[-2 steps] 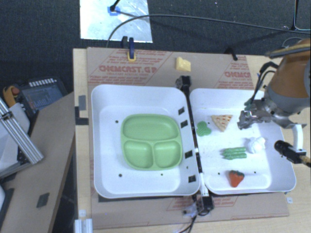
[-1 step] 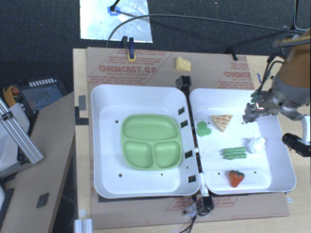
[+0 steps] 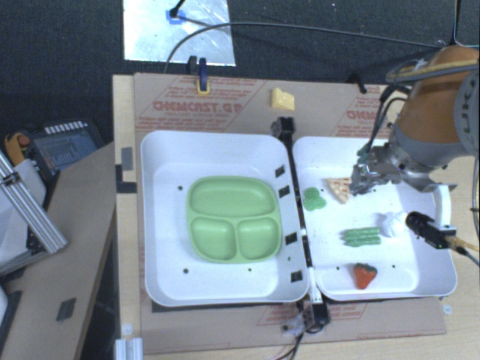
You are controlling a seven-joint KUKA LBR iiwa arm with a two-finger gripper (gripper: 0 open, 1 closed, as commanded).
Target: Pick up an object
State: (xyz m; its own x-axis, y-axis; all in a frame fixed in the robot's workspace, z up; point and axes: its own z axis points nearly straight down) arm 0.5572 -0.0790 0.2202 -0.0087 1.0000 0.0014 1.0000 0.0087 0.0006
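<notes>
The claw (image 3: 362, 180) hangs low over the right bin (image 3: 427, 276), at its upper middle, just beside a tan wedge (image 3: 338, 188); whether it touches the wedge or is open or closed, I cannot tell. In the same bin lie a green leaf (image 3: 313, 199), green beans (image 3: 361, 236), a white lump (image 3: 390, 223) and a red strawberry (image 3: 364, 276). The left bin (image 3: 161, 276) holds a green 3-part plate (image 3: 232, 217). A yellow block (image 3: 283, 98) sits on the worktop (image 3: 225, 103) behind the bins.

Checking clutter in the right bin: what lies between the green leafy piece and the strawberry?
In the camera view, the green bean bundle lies between the leafy piece and the strawberry.
</notes>
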